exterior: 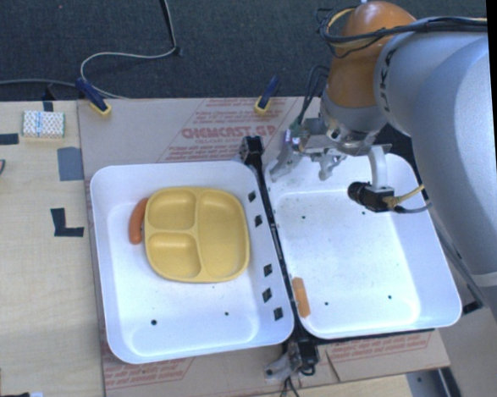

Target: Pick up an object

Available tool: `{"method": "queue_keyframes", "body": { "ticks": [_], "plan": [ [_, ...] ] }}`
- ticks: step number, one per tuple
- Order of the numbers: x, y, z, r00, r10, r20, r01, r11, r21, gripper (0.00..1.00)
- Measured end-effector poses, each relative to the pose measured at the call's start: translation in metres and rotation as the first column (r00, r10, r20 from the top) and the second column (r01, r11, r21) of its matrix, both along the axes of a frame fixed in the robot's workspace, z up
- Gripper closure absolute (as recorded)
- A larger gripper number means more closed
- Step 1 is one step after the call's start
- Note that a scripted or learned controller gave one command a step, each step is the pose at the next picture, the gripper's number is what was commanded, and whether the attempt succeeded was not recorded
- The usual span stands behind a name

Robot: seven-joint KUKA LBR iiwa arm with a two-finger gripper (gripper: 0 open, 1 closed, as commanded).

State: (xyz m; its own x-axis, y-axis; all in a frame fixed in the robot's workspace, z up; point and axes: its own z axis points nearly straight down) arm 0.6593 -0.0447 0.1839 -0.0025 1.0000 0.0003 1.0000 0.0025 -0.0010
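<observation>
Bins (122, 329) x2, carrots (300, 297) x2, plate (197, 234) x1

The two bins (126, 329) were plain white, the right one speckled with small dark flecks. The divided plate (196, 233) was yellow, the carrot (135, 222) beside it and the second carrot (300, 297) were orange, and the cardboard sheet (176, 130) was tan with red lettering. The arm (444, 78) was grey with an orange band (364, 24), and the small block (43, 125) showed a white-and-yellow check pattern.

The grey arm (448, 137) is reaching in from the right, orange band up top, with the gripper (314, 159) hanging low and pointing left-ish.
</observation>
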Motion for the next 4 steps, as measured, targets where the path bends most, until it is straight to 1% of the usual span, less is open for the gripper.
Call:
{"method": "queue_keyframes", "body": {
  "ticks": [1, 2, 3, 4],
  "plan": [
    [0.0001, 0.0003, 0.0097, 1.0, 0.001, -0.001, -0.001, 1.0, -0.001, 1.0],
    [0.0, 0.0001, 0.0095, 1.0, 0.001, -0.001, -0.001, 1.0, -0.002, 0.0],
    [0.0001, 0.0011, 0.019, 1.0, 0.003, -0.002, -0.003, 1.0, -0.001, 1.0],
    [0.0, 0.0008, 0.0188, 1.0, 0.003, -0.002, -0.003, 1.0, -0.001, 0.0]
  ]
}}
